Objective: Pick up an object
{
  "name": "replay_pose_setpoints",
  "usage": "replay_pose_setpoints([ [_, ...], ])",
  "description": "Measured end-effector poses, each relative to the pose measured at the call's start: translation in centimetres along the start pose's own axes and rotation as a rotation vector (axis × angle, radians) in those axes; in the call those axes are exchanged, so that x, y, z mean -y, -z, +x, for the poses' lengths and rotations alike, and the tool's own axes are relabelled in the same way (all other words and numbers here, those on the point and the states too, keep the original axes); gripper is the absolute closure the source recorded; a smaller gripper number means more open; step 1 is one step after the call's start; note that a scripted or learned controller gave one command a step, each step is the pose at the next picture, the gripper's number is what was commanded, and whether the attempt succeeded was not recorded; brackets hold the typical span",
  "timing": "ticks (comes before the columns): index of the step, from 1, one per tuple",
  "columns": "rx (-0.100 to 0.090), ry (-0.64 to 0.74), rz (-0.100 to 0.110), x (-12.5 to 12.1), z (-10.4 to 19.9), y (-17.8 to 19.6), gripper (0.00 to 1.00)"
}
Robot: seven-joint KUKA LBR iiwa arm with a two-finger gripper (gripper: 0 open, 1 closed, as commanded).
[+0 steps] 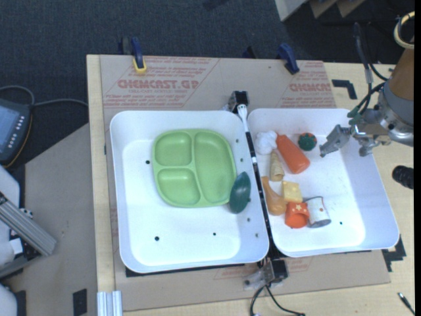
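Note:
My gripper [348, 144] hovers over the upper right part of the right bin [368, 236], its two fingers spread open with nothing between them. To its left in that bin lie a small dark green ball [306, 140], an orange bottle-shaped object [291, 154], a white crumpled object [266, 141], a tan piece [277, 169], a yellow block [291, 191], an orange-red object [296, 216] and a grey-white cylinder [319, 212]. The nearest object, the green ball, is a short way left of the fingers.
The left bin [131, 196] holds a light green divided plate [195, 168] and a dark green oval object [239, 193] at the plate's right edge. A ridge [253, 170] divides the two bins. Blue clamps [137, 50] hold the board at the back.

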State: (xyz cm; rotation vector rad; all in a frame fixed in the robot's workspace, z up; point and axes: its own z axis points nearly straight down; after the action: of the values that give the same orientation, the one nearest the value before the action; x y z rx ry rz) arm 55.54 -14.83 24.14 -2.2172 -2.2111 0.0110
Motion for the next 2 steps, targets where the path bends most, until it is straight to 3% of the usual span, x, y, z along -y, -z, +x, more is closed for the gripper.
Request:
replay_pose_setpoints([
  [1, 0.002, 0.003, -0.013, -0.2, 0.0, 0.7, 0.00],
  [2, 0.000, 0.003, -0.006, 0.1, 0.4, -3.7, 0.00],
])
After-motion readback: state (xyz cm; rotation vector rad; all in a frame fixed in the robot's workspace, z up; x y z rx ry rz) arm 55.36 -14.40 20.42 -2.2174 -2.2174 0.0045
